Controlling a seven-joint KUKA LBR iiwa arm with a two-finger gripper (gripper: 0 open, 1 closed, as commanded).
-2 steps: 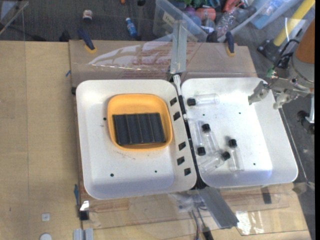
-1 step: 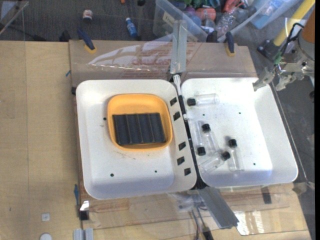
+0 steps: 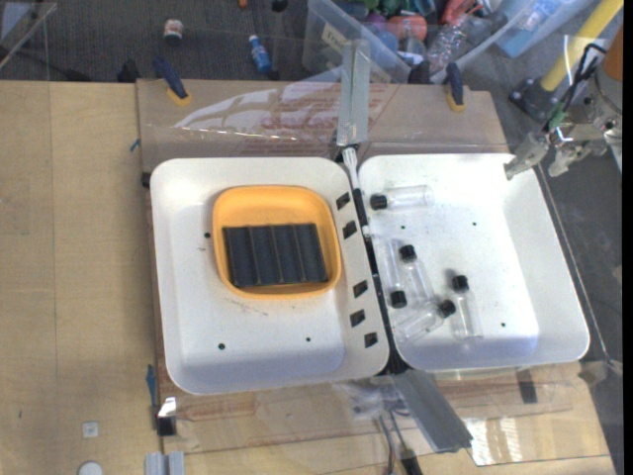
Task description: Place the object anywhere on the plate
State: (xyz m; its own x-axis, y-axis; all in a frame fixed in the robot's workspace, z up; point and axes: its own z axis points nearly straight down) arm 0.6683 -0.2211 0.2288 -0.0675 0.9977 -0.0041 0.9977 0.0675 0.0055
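Note:
An orange plate (image 3: 271, 199) lies in the left bin (image 3: 188, 305). A dark ribbed rectangular block (image 3: 275, 255) rests flat on the plate and covers most of its middle. Several clear vials with black caps lie in the right bin (image 3: 524, 255): one near the far edge (image 3: 401, 198), one by the divider (image 3: 409, 265), and a cluster toward the front (image 3: 450, 310). My gripper (image 3: 550, 148) hangs at the far right corner of the right bin, above its rim and well away from the vials and the plate. Nothing shows between its tips.
A metal divider strip (image 3: 352, 107) runs up from between the bins. A clear tub of coloured toys (image 3: 425, 8) stands behind the bench. Blue and orange clamps (image 3: 174, 85) grip the back edge. The wooden bench top (image 3: 69, 265) extends to the left.

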